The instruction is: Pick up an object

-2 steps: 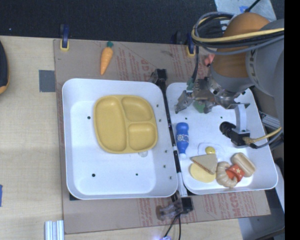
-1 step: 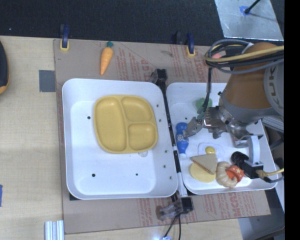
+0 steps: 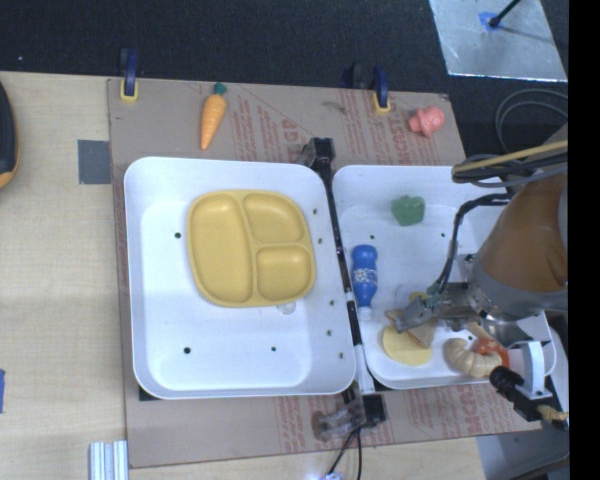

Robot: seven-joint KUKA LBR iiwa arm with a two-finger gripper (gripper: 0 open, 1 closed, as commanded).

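The grey arm (image 3: 525,243) is reaching in from the right over the right bin (image 3: 435,183), and its tool (image 3: 412,316) is hanging low over the near part of that bin. The tool is pointing toward the divider between the two bins, its tip sitting just above the upper edge of a flat pale yellow disc (image 3: 407,347). Whether the tool is touching the disc or hovering just over it is not clear from this angle, and I cannot tell how the tool's gripping parts are standing, since they are blurring into the dark metal around them. Nothing is visibly being carried.

The other objects are lying around the disc. A blue bottle-shaped toy (image 3: 363,274) is lying beside the divider, up and to the left of the disc. A green toy (image 3: 408,209) is sitting well beyond the disc, toward the far wall of the right bin. A tan, shrimp-like toy (image 3: 467,356) with an orange streak is lying just to the right of the disc, partly under the arm.

The left bin (image 3: 160,358) is carrying a yellow divided plate (image 3: 250,246). On the desk (image 3: 40,268) beyond the bins, an orange toy carrot (image 3: 212,118) and a pink toy (image 3: 427,120) are lying on the brown board.
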